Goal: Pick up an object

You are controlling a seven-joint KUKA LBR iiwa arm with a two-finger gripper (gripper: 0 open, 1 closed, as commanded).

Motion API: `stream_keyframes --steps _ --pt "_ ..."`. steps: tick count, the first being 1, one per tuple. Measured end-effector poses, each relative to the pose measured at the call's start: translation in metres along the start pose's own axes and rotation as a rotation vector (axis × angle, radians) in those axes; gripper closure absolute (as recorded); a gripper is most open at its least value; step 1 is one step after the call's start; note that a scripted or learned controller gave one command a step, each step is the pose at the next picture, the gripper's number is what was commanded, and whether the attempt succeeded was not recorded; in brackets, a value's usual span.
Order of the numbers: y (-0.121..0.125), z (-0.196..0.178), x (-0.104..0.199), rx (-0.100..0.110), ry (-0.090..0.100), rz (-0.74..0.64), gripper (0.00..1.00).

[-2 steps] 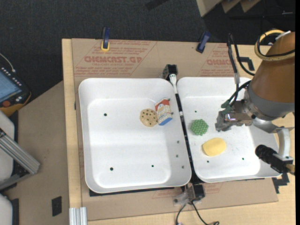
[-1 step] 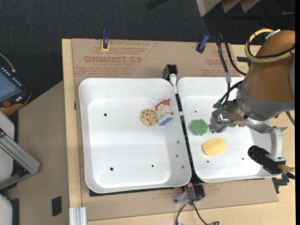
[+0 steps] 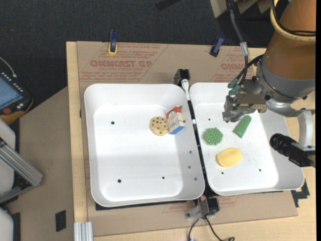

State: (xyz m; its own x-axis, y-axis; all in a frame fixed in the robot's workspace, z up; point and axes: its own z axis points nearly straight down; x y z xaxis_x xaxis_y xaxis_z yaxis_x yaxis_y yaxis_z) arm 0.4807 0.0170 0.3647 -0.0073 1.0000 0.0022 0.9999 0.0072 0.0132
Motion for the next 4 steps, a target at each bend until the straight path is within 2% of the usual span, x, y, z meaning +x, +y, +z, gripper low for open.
stream_keyframes --steps 1,2,3,4 --pt "0.000 -0.004 -0.003 0.010 -0.004 0.006 1.00" --pt "0.000 -0.014 -0.003 0.008 -0.004 0.005 1.00" --pt "-0.004 0.066 -0.040 0.022 -0.004 0.012 1.00" --pt "-0.002 0.044 -0.004 0.010 -0.002 0.003 1.00"
